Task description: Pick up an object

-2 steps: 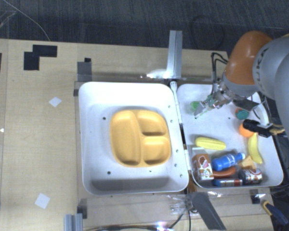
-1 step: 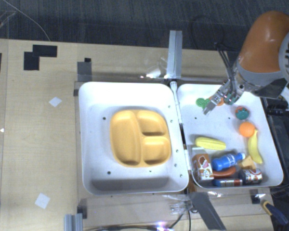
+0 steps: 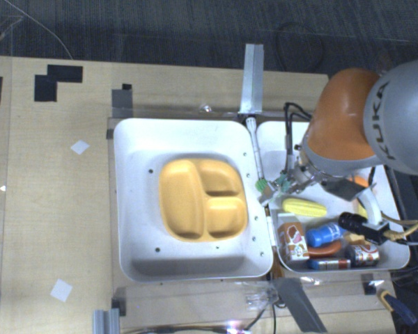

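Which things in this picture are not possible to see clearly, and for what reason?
- Tool, camera view: too small and dark to tell whether it holds anything.
- Right bin, camera view: its middle and far side are covered by the arm.
- Can, camera view: its label is too small to read.
- Orange item, camera view: mostly hidden under the arm.

Right bin (image 3: pixel 397 259) holds the objs, bunched at its 6 o'clock end: yellow corn (image 3: pixel 304 207) lying flat at 10; red can (image 3: pixel 292 239) at 8; blue obj (image 3: pixel 325 234) mid; red marker (image 3: pixel 329 264) at 6; dark can (image 3: pixel 364 256) at 4.
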`<state>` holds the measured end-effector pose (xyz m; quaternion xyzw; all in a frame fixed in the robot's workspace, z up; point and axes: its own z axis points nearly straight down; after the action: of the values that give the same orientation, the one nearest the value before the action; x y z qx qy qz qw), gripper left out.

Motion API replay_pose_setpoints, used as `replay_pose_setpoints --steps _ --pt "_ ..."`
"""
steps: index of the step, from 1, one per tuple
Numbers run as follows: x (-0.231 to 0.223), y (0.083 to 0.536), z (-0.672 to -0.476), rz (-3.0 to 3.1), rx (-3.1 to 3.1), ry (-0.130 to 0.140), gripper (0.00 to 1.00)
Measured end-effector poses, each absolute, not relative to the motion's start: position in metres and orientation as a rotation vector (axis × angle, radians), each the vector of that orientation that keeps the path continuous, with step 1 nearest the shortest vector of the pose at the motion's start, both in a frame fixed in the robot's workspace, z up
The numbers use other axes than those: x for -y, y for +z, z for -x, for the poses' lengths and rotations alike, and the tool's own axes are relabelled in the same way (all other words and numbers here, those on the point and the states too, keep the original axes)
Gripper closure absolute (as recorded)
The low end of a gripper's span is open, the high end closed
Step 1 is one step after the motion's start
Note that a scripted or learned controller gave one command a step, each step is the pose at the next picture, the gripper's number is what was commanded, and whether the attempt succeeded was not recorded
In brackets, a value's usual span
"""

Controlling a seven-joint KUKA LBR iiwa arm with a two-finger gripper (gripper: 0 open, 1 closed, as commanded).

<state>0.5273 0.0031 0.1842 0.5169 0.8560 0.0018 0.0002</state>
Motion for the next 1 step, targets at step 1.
replay_pose_setpoints --steps 1 --pt "0.0798 0.1849 -0.5021 -1.552 -2.726 0.001 1.00"
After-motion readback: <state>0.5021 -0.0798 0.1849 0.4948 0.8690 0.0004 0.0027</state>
